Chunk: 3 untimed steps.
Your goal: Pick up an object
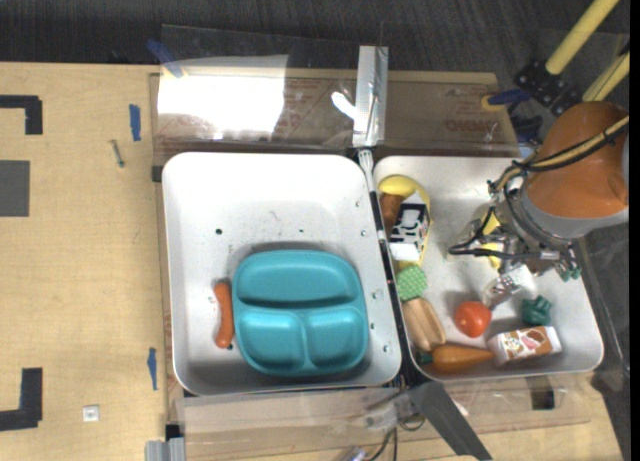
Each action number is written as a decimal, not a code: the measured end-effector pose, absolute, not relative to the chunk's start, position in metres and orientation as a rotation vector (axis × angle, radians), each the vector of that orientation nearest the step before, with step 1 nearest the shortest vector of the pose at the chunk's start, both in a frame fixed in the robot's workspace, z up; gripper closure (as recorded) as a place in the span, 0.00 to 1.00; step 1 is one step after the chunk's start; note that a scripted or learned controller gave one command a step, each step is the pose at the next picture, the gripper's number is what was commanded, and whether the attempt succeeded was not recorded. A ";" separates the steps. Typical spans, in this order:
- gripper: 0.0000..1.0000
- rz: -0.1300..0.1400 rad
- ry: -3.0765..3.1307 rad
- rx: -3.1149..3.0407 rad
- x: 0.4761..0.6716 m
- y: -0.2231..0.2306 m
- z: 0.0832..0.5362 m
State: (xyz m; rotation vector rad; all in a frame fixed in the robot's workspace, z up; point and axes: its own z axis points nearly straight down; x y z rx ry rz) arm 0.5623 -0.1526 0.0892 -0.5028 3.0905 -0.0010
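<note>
Plenty to choose from in the right bin [590, 334], and nothing is lifted yet: a red tomato-like ball [473, 318] sits near the middle, a small carton [527, 344] lies just beside it toward the near wall, an orange carrot-shaped piece [462, 355] rests along the near edge, and a little green piece [538, 307] lies just above the carton. Along the divider run a yellow banana-like toy [400, 188], a black-and-white packet [408, 227], a green studded ball [411, 280] and a tan bread-like piece [423, 322]. The gripper [505, 281] is down low in this bin, above the red ball and left of the green piece, with the orange wrist band over it; whether the jaws are parted or closed I cannot tell, cables and shadow hide them. By my read this is the reach-and-descend step, grasp not secured. Next it needs the tool centred over one piece, likely the red ball, closing squarely and lifting straight without nudging the carton. Over in the left bin [200, 199], a teal divided tray [300, 311] with an orange sausage-shaped piece [224, 314] just beside it.
</note>
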 end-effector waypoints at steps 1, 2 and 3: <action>1.00 -0.008 3.075 -0.502 0.567 -0.151 0.103; 1.00 -0.008 3.103 -0.366 0.600 -0.162 0.253; 1.00 0.000 3.089 -0.542 0.587 -0.127 0.256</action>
